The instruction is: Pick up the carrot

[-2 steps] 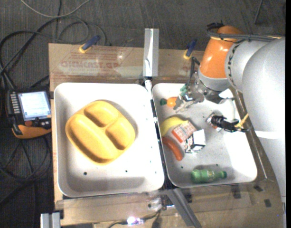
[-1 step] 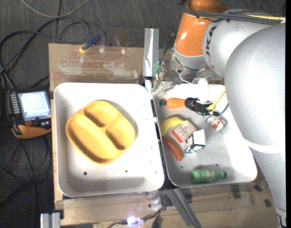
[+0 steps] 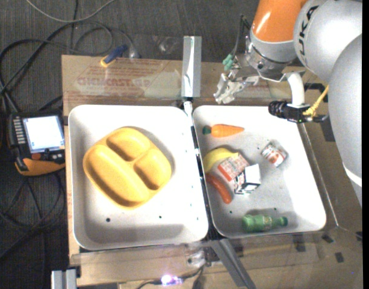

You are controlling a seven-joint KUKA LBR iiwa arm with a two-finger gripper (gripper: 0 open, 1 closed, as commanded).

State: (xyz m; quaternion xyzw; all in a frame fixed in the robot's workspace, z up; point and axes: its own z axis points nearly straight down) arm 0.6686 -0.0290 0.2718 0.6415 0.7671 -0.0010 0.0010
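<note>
Camera view shows my fingers [image 3: 227, 89] spread above the right white bin's [image 3: 310, 179] far edge; the small orange toy carrot [image 3: 226, 130] looks light, stiff, slippery: grip mid-body.

the carrot [image 3: 227, 130] is orange with a green end. the left bin [image 3: 76, 221] and the right bin [image 3: 310, 203] are white. the divided tray [image 3: 128, 165] in the left bin is yellow all over. in the right bin, the bottle [image 3: 264, 222] is green, the sausage-shaped piece [image 3: 220, 188] is reddish orange, the rounded fruit [image 3: 215, 157] is yellow, the small carton [image 3: 233, 168] is red and white, and the can [image 3: 273, 154] is red and white. the arm [image 3: 328, 23] is grey with an orange band. the desk [image 3: 127, 80] is brown cardboard with faint red print.
</note>
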